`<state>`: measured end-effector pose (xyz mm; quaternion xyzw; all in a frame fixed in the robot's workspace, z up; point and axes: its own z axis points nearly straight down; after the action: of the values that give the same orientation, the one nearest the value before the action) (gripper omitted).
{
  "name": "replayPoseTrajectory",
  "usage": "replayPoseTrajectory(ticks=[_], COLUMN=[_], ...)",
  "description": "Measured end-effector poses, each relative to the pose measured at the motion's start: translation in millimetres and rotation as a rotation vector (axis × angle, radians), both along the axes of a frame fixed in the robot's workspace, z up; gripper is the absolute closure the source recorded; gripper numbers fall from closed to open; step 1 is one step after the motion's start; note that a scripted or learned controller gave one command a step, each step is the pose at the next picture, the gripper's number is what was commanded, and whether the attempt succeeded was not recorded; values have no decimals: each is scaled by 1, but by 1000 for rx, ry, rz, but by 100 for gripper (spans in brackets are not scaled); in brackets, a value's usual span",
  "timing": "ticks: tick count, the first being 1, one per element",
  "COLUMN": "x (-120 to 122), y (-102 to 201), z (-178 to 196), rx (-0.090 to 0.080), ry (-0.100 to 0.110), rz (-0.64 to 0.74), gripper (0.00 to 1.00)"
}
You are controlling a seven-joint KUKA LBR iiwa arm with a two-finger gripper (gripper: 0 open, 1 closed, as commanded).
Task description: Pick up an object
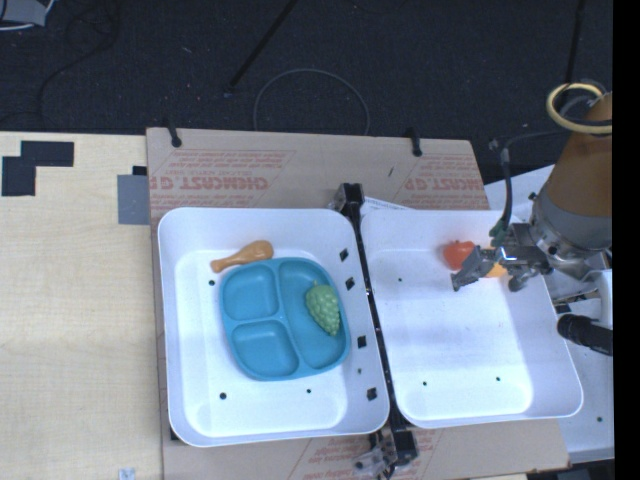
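Arm reach is from the right edge of the view, with the orange band uppermost and the grey wrist section angled down and to the left over the right bin. The gripper sits low over the upper right part of that bin, fingers pointing left. How far the fingers are spread cannot be read at this resolution, and nothing can be confirmed as held between them.

A red object lies on the bin floor just to the left of the gripper tip, near the back wall. A small orange piece shows right beside the gripper; contact with it cannot be determined.

The left bin carries a blue divided tray. A green bumpy object rests in the tray's right compartment. A tan drumstick-shaped object lies on the bin floor, just behind the tray's upper left edge.

Both bins sit side by side on a cardboard sheet on the surface.
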<state>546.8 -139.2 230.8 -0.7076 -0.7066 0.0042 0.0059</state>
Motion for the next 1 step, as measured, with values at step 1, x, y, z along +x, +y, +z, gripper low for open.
replayPoseTrajectory(ticks=[1], x=[2], y=[0], z=[6], rx=[-1], ry=[-11], rz=[2], gripper=[0])
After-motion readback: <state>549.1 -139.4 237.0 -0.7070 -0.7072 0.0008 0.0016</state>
